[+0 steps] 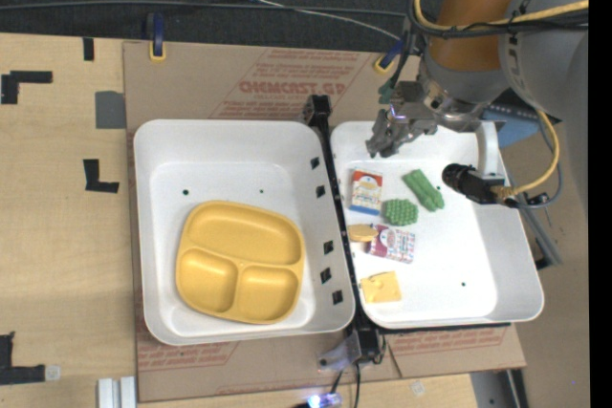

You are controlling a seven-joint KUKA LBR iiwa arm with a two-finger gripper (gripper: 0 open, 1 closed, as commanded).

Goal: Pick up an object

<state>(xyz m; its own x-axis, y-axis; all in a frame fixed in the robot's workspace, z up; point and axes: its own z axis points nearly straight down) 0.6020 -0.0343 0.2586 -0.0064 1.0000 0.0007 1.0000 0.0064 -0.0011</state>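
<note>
Objects for picking lie loose in the right bin (pixel 516 301), clustered toward its left half: a small printed card (pixel 365 190) nearest the far wall, a green pickle-shaped piece (pixel 423 189) beside it, a knobbly green piece (pixel 400 212) just below, a pink-printed packet (pixel 393 244) with a small tan bit (pixel 360 232) touching its left edge, and a yellow cheese-like wedge (pixel 382 287) nearest the front rim.

Above the far-left corner of that bin hangs the pincer (pixel 387 140), carrying nothing between its fingers; whether they are spread or pressed together I cannot tell from this slant. It looks to be at the approach step, with no piece grasped yet. The card sits closest beneath it, so the next move likely calls for a descent over one piece, keeping off the bin wall and the neighbours crowded beside it.

In the left bin (pixel 153 158) rests a yellow divided tray (pixel 239 261). Both bins stand on a cardboard sheet (pixel 229 81) laid over the bench (pixel 57 225), with a dark cable (pixel 287 3) running along the dark backdrop behind.
</note>
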